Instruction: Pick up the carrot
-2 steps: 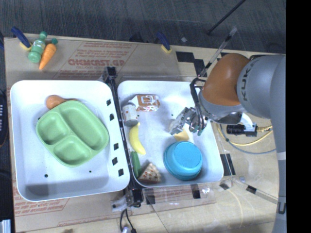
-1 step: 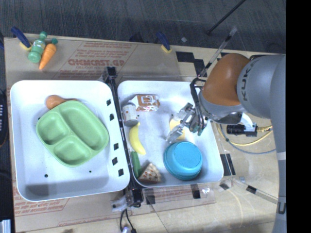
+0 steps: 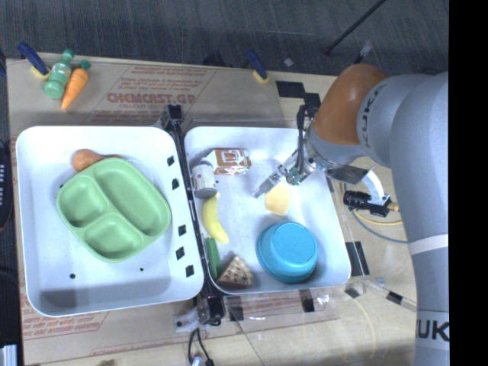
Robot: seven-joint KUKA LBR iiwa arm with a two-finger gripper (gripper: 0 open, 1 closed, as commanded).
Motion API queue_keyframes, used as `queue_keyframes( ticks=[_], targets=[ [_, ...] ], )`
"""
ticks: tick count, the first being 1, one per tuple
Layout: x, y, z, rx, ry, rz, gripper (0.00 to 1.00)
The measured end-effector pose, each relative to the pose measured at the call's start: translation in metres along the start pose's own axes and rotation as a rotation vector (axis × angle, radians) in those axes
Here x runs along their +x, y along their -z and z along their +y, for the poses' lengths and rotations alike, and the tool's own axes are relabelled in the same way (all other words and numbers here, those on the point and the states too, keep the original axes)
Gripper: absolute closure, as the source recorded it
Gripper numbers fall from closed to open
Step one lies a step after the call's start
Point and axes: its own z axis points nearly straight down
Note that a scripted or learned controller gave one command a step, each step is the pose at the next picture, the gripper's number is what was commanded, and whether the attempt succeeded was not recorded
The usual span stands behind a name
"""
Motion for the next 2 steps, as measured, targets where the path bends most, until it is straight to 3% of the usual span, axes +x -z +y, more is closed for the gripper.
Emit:
queue_keyframes(
  ticks=[1,2],
  targets=[
    [-0.025,0.016,0.037,0.0,0.295,0.002,0.0],
    [0.061,-0.001,0.038,0.0,0.478,0.004,0.0]
  ],
)
